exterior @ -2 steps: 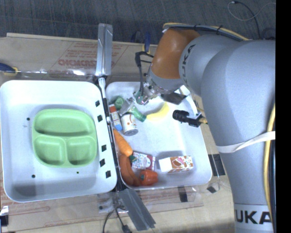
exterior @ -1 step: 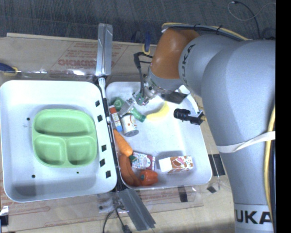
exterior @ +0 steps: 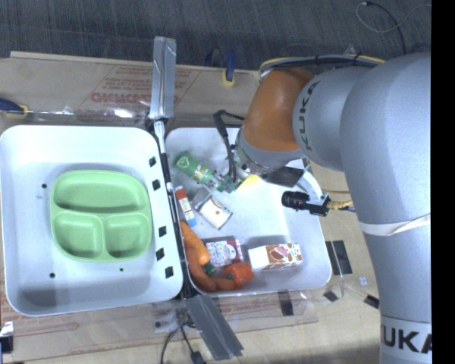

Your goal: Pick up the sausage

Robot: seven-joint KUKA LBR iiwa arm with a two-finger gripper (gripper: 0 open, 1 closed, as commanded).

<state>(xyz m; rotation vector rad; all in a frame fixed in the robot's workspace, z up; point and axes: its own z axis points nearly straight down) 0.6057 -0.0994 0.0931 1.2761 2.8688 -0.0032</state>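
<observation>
Arm low over the right-hand shallow white bin (exterior: 307, 268), and I cannot tell how the claw (exterior: 231, 179) is set.

From my remote seat I see the claw just beside a green plastic bottle (exterior: 193, 167) on its far side from the arm. The long reddish-orange sausage (exterior: 205, 271) lies well apart from the claw, toward the bin's near edge, touching a dark red packet (exterior: 223, 250). A small white carton (exterior: 274, 255) sits near them. A green divided tray (exterior: 102, 213) rests in the left bin (exterior: 19, 203).

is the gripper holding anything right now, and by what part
Cannot be told: the arm's wrist hides the gripper. The sausage lies in the right bin, unheld.
</observation>
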